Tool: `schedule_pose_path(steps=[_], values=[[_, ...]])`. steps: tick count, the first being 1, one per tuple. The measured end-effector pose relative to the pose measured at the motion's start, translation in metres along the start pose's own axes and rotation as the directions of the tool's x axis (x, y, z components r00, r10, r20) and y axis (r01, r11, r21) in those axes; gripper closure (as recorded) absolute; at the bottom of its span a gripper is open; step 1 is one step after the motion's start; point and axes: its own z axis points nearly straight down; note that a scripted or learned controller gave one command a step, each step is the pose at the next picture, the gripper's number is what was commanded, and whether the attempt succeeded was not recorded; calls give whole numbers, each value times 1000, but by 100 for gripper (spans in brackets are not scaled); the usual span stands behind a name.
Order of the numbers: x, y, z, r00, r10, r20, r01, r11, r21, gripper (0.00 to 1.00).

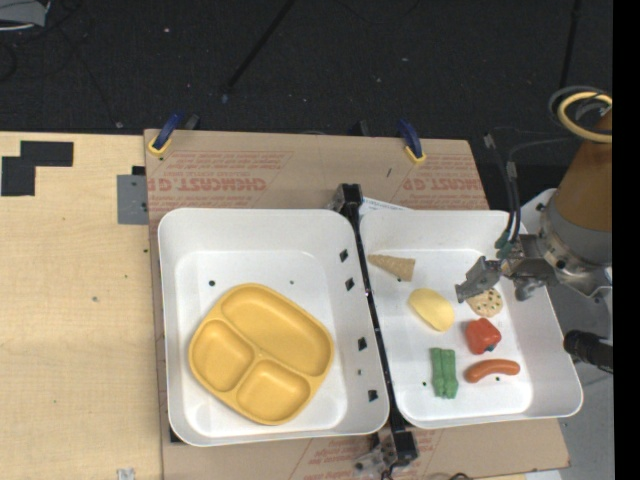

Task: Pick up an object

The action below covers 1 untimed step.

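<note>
Over in the left bin (180,238), a yellow divided tray (262,353) lies flat toward the near left corner, out of play for now. Across the divider, the right bin (420,230) holds the pickings: a cone-shaped piece (393,265) near the far left corner, a pale yellow lump (432,309) mid-bin, a green piece (443,372) by the near edge. Further right, a speckled cookie (486,302), a red piece (483,335) and a sausage (492,370) cluster along the right side. The gripper (487,279) hangs just above the cookie, probably lining up on it; from this slant I cannot tell how its jaws stand, and nothing is visibly held.
</note>
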Motion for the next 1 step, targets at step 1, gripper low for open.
schedule_pose_path(steps=[1], values=[[-14, 14, -42, 998, -57, 1, 57, 998, -3, 0]])
